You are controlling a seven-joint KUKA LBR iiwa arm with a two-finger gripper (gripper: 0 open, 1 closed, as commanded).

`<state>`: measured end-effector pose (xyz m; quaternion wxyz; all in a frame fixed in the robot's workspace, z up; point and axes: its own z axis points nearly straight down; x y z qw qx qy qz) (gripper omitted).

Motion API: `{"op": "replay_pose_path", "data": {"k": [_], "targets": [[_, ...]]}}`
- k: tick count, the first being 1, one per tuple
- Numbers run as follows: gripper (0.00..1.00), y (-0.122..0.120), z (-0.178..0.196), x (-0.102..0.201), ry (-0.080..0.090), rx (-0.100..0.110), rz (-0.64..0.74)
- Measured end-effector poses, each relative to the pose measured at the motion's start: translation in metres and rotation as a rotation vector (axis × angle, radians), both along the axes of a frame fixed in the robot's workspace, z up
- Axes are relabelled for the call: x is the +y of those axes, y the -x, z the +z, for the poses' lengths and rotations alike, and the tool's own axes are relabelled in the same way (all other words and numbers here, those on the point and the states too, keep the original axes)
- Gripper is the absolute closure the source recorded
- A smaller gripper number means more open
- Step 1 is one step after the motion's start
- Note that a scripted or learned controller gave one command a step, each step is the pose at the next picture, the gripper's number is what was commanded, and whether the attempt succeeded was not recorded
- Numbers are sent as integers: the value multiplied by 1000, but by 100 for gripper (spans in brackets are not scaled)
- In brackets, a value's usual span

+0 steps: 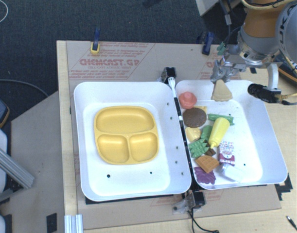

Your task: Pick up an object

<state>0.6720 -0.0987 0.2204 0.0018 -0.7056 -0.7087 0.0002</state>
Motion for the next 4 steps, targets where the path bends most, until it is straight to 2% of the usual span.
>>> {"op": "replay_pose_path", "data": {"k": [1,3,4], "targets": [[100,0,8,51,0,-2,1],[100,28,16,166,0,0,1],[100,39,6,167,2,2,-4]]}}
